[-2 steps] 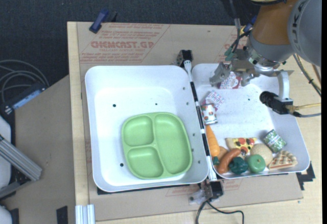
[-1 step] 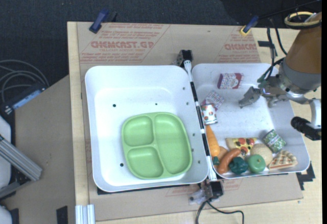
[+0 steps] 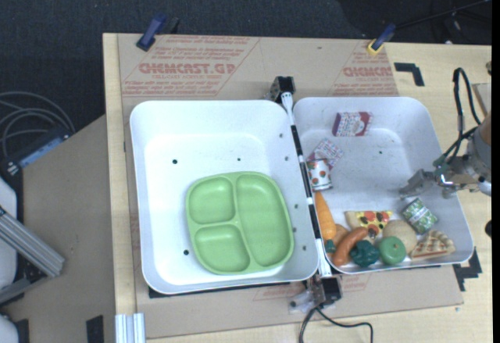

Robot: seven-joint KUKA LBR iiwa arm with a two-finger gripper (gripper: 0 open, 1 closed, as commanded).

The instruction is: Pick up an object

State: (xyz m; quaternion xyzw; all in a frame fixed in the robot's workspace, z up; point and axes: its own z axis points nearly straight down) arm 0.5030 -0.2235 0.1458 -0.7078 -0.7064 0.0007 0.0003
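Observation:
The right bin (image 3: 391,111) holds several small items. At the back lie a maroon packet (image 3: 351,123) and a pale packet (image 3: 328,151), with a small can (image 3: 319,174) beside the divider. Toward the front are a carrot (image 3: 324,216), a sausage (image 3: 348,242), a pizza slice (image 3: 369,219), a broccoli piece (image 3: 364,255), a green round fruit (image 3: 393,251), a waffle wedge (image 3: 432,244) and a green-and-white can (image 3: 419,215). My gripper (image 3: 416,184) reaches in from the right rim, low over the bin, just above the green-and-white can and apart from it. Nothing shows in it.
The left bin (image 3: 156,138) holds a green divided plate (image 3: 237,222) at its front. A black clip (image 3: 283,87) sits at the back of the divider between the bins. Cables (image 3: 462,107) hang near the right bin's far right edge.

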